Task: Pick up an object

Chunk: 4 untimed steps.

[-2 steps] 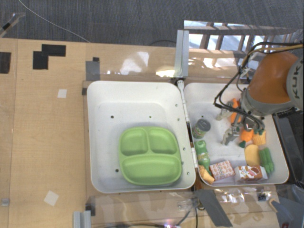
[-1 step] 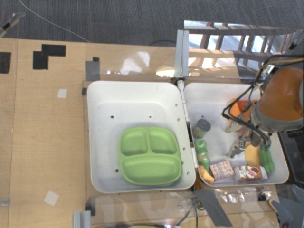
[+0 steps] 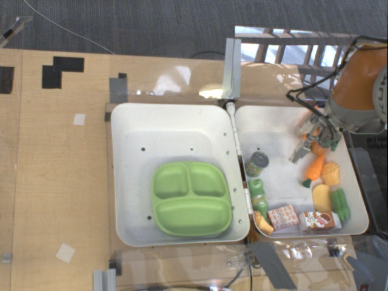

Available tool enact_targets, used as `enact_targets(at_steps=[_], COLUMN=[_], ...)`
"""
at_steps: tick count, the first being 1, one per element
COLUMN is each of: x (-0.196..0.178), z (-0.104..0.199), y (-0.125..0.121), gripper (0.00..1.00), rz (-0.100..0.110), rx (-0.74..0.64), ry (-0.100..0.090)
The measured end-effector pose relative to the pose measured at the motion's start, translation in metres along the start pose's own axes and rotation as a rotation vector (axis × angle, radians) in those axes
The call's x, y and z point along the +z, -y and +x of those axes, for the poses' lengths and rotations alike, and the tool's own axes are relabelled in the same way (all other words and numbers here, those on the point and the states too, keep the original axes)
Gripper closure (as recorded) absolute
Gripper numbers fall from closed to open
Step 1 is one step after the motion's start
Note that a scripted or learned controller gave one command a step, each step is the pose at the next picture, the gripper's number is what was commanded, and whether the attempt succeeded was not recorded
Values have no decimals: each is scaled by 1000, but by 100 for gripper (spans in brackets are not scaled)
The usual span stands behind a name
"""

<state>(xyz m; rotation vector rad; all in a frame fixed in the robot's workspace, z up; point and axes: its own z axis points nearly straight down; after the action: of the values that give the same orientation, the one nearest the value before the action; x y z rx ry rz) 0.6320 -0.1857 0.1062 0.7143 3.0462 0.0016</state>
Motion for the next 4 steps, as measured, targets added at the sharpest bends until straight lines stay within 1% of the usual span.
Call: enact_targets(at_steps=[1,2,3,4], x=[17,2,-85,-176], z=[38,34,75,51], y=[12,9,-86,-119], gripper=[0,100,100,100], rz=[0,-3,-5,-5], rx=[36,29,-41,-13], ry=[0,16,0,5])
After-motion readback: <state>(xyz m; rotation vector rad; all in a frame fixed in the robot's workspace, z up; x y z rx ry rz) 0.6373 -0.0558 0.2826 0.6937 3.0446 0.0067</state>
